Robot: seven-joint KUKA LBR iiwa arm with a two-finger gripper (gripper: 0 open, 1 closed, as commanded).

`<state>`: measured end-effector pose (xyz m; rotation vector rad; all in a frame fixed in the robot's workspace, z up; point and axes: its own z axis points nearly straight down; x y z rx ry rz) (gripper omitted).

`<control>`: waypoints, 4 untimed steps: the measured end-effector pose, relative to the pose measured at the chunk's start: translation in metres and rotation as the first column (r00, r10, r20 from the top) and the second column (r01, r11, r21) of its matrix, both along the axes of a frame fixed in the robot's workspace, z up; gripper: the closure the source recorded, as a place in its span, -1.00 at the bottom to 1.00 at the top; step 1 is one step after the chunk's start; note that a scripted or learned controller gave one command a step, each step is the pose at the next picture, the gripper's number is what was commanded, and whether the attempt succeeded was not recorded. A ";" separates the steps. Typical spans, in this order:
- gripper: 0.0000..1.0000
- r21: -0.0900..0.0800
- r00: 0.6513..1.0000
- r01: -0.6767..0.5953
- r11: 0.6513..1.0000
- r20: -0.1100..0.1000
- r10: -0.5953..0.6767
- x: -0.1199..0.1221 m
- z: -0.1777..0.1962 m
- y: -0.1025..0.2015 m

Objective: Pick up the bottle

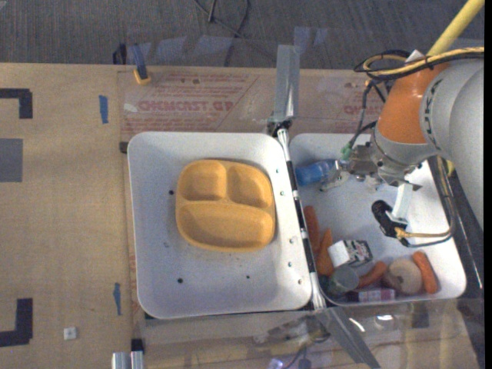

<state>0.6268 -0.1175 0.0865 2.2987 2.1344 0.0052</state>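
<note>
As the bottle (313,173) lies on its side in the camera view, in the far left corner of the right bin (446,241), close against the wall shared with the left bin (154,229), it may roll if nudged; judged small, light, probably thin plastic; so smooth, a little slippery, yielding under a hard squeeze but not fragile; best hold judged across the round body near its middle, grip square to the long axis, since the wall crowds the left end. Looks: blue, short, stubby; long axis roughly left to right; paler glint along the top; cap end not resolved. Gripper (343,170) sits low at the bottle's right end, just beside or touching it; contact uncertain; wide or narrow, cannot tell; nothing seen held. Well apart from the bottle in the right bin: carrots (310,225) along the left wall; a small can (350,250); a tan lump (403,275) near the front. Left bin holds a yellow tray (225,204).
</note>
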 end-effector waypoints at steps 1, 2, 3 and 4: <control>1.00 0.000 1.000 -0.001 1.000 0.005 0.001 0.002 0.011 0.001; 1.00 0.000 0.984 0.176 0.984 -0.005 -0.176 0.004 0.171 0.039; 1.00 0.000 0.832 0.555 0.832 -0.011 -0.555 -0.061 0.097 0.060; 1.00 0.000 0.678 0.735 0.678 -0.007 -0.735 -0.045 0.115 0.115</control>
